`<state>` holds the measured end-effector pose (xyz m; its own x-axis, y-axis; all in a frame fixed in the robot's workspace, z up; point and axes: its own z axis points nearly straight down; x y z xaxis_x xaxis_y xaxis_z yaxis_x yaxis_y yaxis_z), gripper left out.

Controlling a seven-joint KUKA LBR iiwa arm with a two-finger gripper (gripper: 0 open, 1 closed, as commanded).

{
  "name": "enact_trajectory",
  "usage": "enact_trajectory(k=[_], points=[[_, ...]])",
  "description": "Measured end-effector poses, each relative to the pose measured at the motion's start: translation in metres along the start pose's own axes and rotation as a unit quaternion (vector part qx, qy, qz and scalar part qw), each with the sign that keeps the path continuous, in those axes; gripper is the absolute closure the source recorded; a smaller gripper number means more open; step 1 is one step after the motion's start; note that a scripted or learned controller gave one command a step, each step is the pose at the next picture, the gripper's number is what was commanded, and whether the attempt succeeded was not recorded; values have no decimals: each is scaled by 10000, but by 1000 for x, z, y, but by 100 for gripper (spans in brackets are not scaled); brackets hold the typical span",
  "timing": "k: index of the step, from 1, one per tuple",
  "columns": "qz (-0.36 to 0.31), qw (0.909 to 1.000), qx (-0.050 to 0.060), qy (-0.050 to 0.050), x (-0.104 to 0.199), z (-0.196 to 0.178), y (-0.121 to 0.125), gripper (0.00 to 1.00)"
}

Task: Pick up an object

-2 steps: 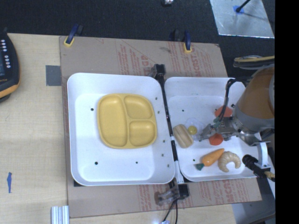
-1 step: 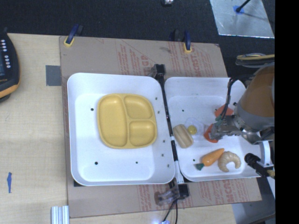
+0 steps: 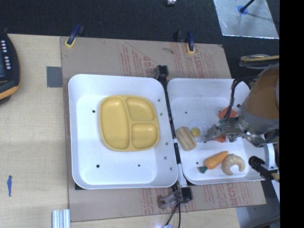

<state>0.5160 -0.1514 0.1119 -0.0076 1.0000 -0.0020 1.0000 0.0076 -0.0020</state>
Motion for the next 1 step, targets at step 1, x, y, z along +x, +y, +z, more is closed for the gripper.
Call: enact_trajectory(k=[1], points=[[10, 10000, -28, -4, -40, -17, 49, 0]])
